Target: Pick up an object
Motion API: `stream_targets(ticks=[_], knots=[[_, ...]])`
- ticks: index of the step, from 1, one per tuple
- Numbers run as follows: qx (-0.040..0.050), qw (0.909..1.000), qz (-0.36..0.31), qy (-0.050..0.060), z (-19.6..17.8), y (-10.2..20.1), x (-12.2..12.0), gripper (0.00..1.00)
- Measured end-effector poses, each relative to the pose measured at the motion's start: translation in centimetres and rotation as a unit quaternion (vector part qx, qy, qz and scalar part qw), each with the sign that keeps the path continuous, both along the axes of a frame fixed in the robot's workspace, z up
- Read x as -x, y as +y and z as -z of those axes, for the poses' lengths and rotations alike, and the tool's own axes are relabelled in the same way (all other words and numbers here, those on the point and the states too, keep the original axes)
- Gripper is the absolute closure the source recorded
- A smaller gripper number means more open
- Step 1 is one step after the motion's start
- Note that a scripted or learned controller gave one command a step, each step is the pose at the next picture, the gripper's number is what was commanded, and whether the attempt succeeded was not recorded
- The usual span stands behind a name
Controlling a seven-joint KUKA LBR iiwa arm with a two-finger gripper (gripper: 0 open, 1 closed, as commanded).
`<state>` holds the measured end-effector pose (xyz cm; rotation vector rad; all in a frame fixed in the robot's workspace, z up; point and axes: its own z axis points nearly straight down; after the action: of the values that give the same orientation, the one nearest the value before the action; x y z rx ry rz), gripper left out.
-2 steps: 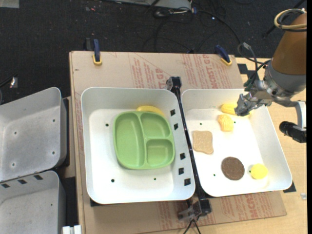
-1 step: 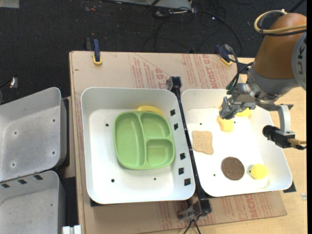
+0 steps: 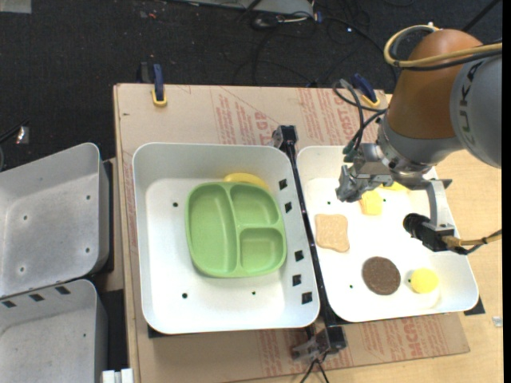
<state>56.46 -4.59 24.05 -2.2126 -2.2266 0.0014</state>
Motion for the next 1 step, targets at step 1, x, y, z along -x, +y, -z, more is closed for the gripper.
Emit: stream_targets(ticks=[1], knots=[[-0.0003,1.0,-0.001,0.0,0.72,5.74,0.33,1.0]])
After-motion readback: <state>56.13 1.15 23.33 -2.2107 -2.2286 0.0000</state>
